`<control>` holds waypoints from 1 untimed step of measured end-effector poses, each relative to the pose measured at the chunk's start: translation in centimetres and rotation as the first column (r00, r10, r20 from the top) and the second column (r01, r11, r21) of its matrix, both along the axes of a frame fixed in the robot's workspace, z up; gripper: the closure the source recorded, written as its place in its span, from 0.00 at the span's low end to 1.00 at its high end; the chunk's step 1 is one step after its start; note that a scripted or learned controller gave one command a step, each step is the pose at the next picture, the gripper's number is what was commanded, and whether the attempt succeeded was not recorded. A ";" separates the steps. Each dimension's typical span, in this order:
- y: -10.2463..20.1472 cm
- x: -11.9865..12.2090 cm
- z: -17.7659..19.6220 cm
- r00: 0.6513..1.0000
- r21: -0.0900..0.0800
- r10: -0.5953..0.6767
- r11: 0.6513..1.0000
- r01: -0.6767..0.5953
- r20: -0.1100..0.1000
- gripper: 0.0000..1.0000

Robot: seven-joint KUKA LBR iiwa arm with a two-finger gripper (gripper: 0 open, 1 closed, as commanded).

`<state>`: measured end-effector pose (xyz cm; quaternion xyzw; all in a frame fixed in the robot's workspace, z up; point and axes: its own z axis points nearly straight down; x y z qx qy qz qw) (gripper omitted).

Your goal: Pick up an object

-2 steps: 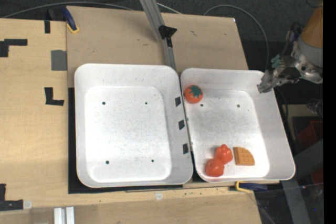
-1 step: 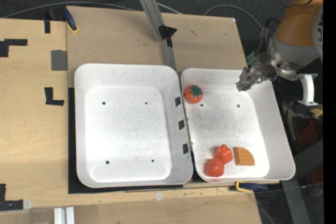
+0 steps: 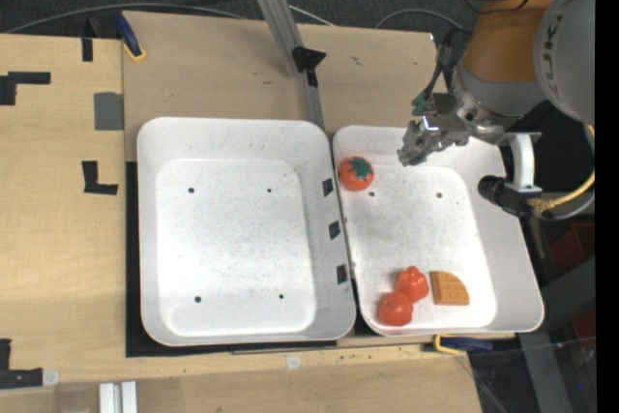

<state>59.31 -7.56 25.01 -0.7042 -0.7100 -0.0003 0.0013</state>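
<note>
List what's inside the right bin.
In the right bin: a tomato-like toy with green top near the far left corner, two red pieces and a tan waffle-like piece near the front. The gripper covers part of the far edge.

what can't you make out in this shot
1. Tool, camera view: small and dark at the right bin's far edge; its state is unclear, and whether it touches the bin.
2. Arm: cut off by the top and right edges.
3. Red items near the front: they touch, so where one ends is unclear.
4. Tan piece: too small to identify.
</note>
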 end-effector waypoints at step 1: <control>5.2 -0.3 0.4 1.000 0.000 -0.001 1.000 0.001 0.000 1.00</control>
